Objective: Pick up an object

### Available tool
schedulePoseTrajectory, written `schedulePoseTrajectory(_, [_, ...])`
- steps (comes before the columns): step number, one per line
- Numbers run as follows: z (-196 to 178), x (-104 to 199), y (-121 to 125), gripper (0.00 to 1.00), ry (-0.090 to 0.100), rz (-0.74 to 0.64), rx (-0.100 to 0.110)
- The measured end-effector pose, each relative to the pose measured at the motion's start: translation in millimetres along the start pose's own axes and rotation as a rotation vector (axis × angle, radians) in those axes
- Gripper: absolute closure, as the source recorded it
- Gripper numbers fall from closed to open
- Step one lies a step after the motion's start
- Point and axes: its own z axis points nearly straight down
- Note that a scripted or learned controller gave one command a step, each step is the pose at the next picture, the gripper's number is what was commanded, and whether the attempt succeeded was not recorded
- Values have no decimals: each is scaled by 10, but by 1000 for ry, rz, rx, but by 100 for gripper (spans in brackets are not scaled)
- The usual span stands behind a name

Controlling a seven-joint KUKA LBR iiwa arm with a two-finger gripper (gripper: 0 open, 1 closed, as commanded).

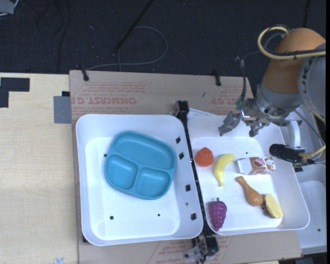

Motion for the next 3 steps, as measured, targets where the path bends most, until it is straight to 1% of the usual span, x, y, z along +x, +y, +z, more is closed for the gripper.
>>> schedulePoseTrajectory(1, [445, 25, 39, 0, 0, -1, -1])
schedulePoseTrajectory(2, [985, 43, 29, 0, 1, 0, 0])
schedulePoseTrajectory(3, [850, 33, 41, 100, 0, 2, -4])
